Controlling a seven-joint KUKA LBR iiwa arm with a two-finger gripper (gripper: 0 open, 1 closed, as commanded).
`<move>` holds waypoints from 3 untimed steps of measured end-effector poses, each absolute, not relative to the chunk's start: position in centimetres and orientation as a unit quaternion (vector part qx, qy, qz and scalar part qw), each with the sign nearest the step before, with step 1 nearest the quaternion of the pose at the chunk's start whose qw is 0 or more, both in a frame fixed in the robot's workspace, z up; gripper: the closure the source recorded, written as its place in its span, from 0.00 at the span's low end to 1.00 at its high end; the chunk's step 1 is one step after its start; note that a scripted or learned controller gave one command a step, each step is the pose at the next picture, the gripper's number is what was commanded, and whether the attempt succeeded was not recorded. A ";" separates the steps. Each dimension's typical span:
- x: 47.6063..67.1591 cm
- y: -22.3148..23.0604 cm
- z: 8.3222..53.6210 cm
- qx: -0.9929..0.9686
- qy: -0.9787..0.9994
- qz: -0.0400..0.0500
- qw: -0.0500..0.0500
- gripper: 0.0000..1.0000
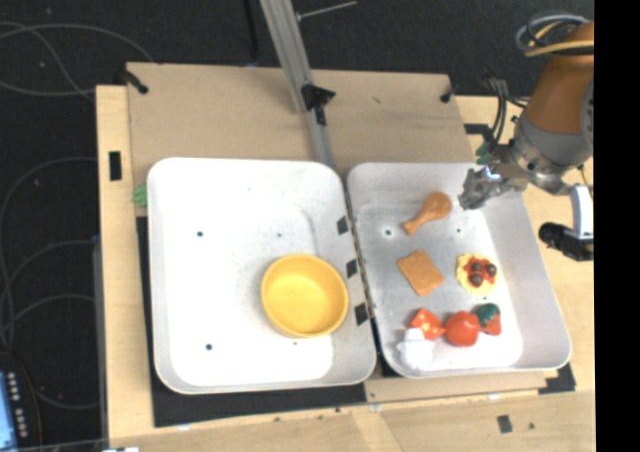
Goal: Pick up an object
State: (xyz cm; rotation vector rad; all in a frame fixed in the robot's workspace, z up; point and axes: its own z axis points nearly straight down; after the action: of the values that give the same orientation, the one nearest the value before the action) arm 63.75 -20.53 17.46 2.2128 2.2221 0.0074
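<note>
My gripper (476, 190) hangs over the upper right part of the right bin (530, 270), just right of a tan toy drumstick (429, 211). Nothing shows between its fingers. Below the drumstick lies a flat orange cracker-like square (420, 272). To its right sits a small yellow tart with dark berries (477, 272). Near the bin's front edge lie a red tomato (462, 328), a small red and green piece (488, 317), an orange and red piece (425, 322) and a white piece (413, 348). A yellow bowl (304, 294) stands in the left bin (200, 240).
A slanted metal post (285, 30) rises from behind the bins near their shared edge. The grey arm with its orange band (556, 100) comes in from the right. Cables lie on the dark floor at left.
</note>
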 end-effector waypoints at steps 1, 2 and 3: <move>63.9 -20.7 23.0 0.705 0.709 0.002 0.004 1.00; 64.6 -14.5 22.7 0.705 0.710 0.001 0.000 1.00; 66.2 -9.1 22.9 0.705 0.710 0.001 0.001 1.00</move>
State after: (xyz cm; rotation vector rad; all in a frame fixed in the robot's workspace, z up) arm 66.23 -9.12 22.86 2.2127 2.2285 0.0039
